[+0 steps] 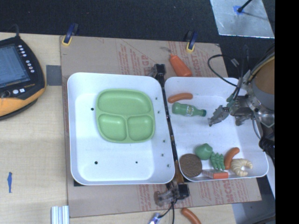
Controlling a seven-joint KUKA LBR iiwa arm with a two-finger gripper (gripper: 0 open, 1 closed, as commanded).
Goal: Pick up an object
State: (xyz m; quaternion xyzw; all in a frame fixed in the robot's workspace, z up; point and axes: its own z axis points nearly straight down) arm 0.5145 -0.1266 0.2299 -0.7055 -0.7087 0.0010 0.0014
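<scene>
My gripper [228, 118] hangs open over the right side of the right bin [212, 90], with nothing between its fingers. A green bottle [188, 110] lies on its side just left of it, and an orange sausage [180, 97] lies above the bottle. Along the bin's front edge are a brown round cookie [190, 164], a green pepper [203, 150], a green ridged piece [217, 161], an orange piece [231, 157], a pale croissant [241, 166] and a small red and grey item [215, 174].
The left bin [84, 162] holds a green divided plate [125, 115]. An orange carrot [180, 65] lies on the cardboard behind the bins, and another orange piece [191, 214] lies in front. A teach pendant [16, 78] sits far left. Black cables [219, 69] loop near the arm.
</scene>
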